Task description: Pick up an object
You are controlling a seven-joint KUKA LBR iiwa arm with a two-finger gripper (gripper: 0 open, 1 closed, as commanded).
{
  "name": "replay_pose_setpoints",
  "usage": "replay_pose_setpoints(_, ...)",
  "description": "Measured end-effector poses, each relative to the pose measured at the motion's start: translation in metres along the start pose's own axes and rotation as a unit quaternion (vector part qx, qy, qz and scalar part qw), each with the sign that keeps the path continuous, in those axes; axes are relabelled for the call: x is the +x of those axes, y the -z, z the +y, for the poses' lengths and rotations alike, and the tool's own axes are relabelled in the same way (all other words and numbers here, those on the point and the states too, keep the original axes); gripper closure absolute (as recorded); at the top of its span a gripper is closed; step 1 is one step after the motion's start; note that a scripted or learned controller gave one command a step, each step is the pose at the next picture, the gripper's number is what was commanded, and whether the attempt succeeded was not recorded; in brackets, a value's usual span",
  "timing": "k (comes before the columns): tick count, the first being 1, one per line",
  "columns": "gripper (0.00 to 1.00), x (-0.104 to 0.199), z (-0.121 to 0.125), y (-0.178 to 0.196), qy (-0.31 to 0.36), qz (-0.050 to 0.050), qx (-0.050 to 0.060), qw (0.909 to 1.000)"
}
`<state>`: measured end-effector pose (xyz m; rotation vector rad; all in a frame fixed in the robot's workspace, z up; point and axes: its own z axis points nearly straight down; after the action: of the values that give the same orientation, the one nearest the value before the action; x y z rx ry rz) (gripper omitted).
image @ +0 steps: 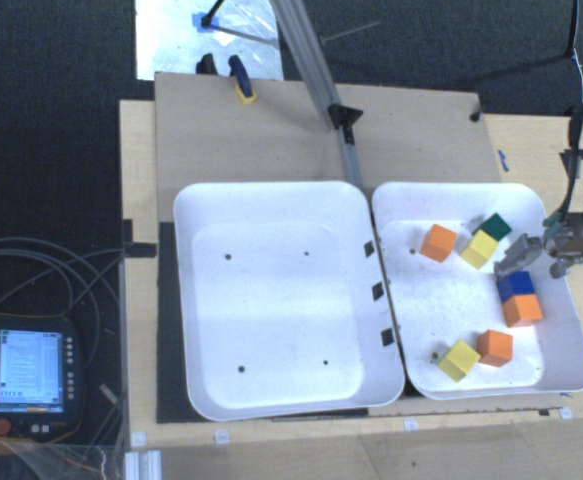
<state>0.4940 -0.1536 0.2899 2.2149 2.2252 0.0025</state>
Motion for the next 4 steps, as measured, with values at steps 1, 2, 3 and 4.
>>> replay_pose_setpoints(1, 0.00, 0.000, 0.000, 0.000, -0.001, 0.000, 0.000, 1.0000)
replay_pose_setpoints(2, 0.00, 0.005, 0.001, -0.042, -0.001, 0.001, 0.002, 1.0000)
replay_pose_setpoints(3, 0.00, 0.000, 0.006, -0.087, -0.001, 0.000, 0.003, 1.0000)
replay_pose_setpoints(4, 0.00, -0.001, 0.016, -0.141, -0.001, 0.001, 0.003, 1.0000)
